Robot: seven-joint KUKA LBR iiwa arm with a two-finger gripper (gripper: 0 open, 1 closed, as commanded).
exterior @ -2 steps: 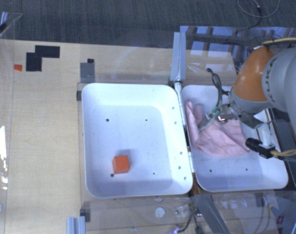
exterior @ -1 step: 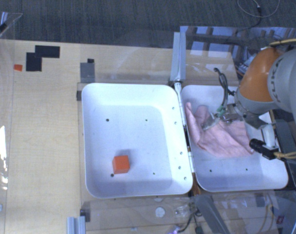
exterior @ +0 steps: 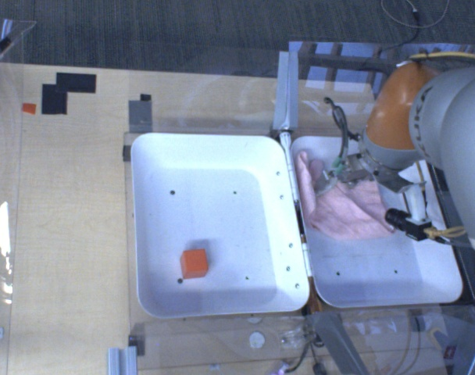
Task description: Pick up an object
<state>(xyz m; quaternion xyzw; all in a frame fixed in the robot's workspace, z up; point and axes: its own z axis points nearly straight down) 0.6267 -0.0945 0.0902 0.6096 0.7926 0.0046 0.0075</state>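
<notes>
The pink cloth lies crumpled in the right bin, toward its 10 o'clock corner. I judge it light, soft and limp; it will sag and may slip, so a raised fold near its middle is the best place to pinch. The gripper is low at the cloth's 12 o'clock edge; I cannot tell its state. An orange block sits in the left bin, at 7 o'clock. No readable writing.
</notes>
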